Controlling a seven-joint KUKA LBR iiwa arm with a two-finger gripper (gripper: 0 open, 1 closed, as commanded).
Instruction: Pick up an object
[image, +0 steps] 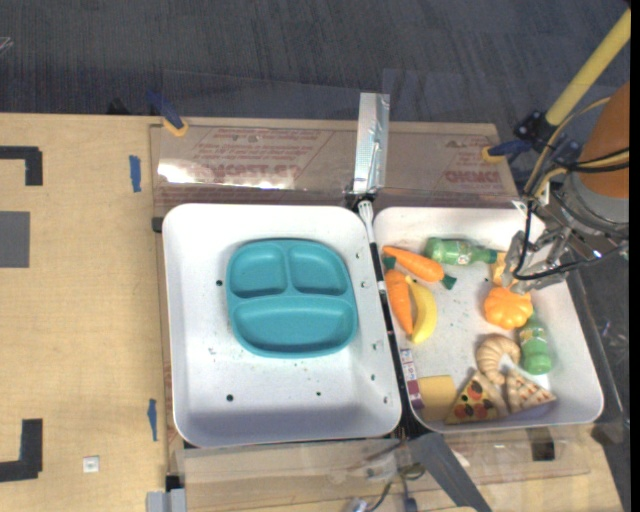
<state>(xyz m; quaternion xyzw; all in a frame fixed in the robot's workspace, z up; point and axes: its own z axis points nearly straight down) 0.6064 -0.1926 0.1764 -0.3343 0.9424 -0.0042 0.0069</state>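
Observation:
My gripper (520, 274) hangs over the right bin (585, 345), near its far right side, and its tips are just above an orange pumpkin-like toy (506, 308) lying on the bin floor. The fingers (513, 256) look open, with nothing between them. Close by in the same bin lie a green bottle (455, 250), two carrots (414, 264) (400, 302) and a banana (426, 312). Nearer the front are a green toy (536, 351), a tan croissant-like piece (492, 353), pizza slices (476, 401) and a yellow block (436, 390).
The left bin (190, 350) holds a teal divided plate (290, 297). A metal divider (371, 140) rises behind the seam between the bins. The arm's orange band (612, 135) and cables (560, 160) stand over the right bin's far right corner. Cardboard (70, 300) covers the bench at left.

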